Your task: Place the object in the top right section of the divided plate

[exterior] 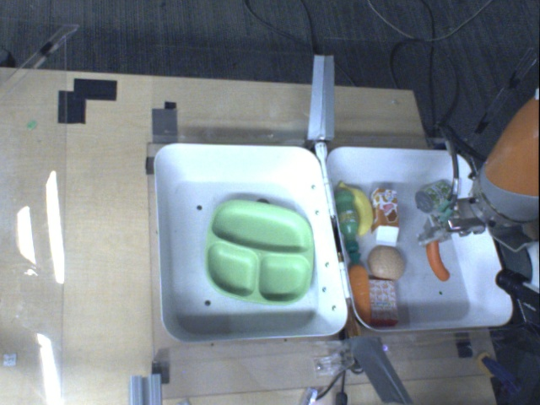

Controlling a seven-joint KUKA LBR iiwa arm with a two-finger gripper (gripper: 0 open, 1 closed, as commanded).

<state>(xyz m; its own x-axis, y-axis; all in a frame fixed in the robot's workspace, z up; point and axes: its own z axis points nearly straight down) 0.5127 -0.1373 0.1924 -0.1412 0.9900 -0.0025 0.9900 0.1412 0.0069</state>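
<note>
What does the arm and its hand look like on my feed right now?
The arm enters from the right edge: a rounded orange band above a grey wrist section. Black cables run past it near the bin's corner. The hand is a small cluster of metallic grey parts with thin fingers, set over the right white bin; finer detail is too blurred to tell.

I'm seeing the green divided plate (260, 249) lying flat in the left bin (173, 226), its sections bare.
</note>
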